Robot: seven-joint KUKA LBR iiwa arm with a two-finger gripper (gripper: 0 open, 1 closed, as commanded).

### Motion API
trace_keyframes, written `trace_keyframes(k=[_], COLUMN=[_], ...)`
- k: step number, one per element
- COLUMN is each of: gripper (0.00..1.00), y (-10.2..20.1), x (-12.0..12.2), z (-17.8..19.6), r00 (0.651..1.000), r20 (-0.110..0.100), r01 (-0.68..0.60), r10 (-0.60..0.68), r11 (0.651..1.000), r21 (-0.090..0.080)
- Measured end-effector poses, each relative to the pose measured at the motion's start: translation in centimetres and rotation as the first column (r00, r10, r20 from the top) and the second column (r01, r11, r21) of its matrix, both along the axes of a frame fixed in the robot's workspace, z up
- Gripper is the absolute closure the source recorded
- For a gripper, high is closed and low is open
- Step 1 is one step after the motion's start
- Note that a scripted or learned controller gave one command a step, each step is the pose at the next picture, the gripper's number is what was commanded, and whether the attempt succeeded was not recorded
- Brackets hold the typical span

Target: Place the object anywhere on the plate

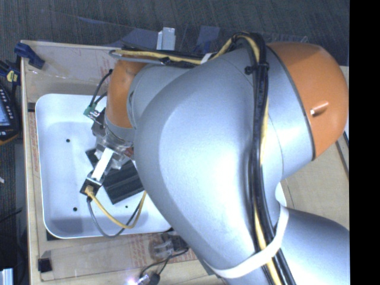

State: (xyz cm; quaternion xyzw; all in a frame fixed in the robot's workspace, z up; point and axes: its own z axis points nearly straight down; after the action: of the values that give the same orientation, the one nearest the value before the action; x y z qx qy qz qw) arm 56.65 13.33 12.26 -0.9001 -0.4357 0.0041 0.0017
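Over the left bin (56, 177), the grey arm (208, 159) covers most of the bench. Its gripper (111, 146) sits low above the middle of the bin floor, with the orange band (122, 97) just above it. Gripper state: cannot tell whether wide or narrow, because the wrist blocks it. Object: hidden by the arm, so its position relative to the gripper, heading and long axis cannot be told. A small dark shape (92, 155) lies against the gripper's left edge; identity unclear.

The arm (225, 159) overhangs the white bin (56, 177); floor by its left wall lies open.
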Motion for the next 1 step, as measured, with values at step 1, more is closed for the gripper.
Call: trace_keyframes(k=[1], gripper=[1.0], y=[0.83], x=[5.62], z=[-3.14], r00=[0.981], r20=[0.004], r01=[0.192], r10=[-0.192], r11=[0.981], r21=[0.002])
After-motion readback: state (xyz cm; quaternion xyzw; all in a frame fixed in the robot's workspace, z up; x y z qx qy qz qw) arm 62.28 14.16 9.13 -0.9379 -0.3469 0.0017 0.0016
